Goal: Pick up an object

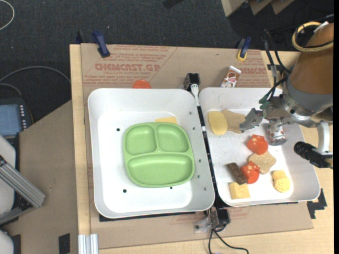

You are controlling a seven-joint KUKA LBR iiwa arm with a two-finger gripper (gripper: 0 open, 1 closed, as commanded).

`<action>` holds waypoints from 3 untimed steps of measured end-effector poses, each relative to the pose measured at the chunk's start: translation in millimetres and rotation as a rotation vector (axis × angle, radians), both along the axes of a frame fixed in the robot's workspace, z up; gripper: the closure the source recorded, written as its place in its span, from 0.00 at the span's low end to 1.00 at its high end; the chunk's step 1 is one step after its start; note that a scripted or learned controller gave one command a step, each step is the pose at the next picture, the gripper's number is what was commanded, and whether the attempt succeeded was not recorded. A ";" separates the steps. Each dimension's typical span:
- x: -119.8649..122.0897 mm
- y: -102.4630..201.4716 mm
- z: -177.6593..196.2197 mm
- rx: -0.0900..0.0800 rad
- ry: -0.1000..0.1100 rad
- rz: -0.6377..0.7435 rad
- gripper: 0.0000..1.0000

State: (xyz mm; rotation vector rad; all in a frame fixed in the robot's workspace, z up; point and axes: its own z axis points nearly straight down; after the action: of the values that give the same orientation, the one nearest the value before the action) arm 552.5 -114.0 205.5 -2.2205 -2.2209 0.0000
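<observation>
From above, the gripper [260, 116] hangs over the right bin [310, 194], fingers spread with nothing between them, close to the pale yellow lump [217, 123]. The toys [258, 165] lie crowded, so a descent might nudge neighbours or pinch two at once

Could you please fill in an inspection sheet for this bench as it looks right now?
Surface: two white bins side by side, left bin, right bin, on a brown board.
Job's things: toy foods in the right bin: pale round piece, red piece, yellow corn, cheese wedge.
Clutter: green divided plate in the left bin.
Tool: over the right bin.
Cables: black cable at the front edge.
Surroundings: blue clamps, dark floor.
</observation>
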 end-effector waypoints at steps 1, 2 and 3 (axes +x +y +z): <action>-17.6 -68.2 -127.2 0.000 0.006 -0.006 0.00; 14.8 -16.8 -120.8 0.000 -0.004 0.005 0.00; 13.8 -20.4 -110.3 -0.003 -0.006 0.000 1.00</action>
State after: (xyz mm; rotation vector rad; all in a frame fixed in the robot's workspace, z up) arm 566.4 -134.4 95.2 -2.2255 -2.2251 -0.0033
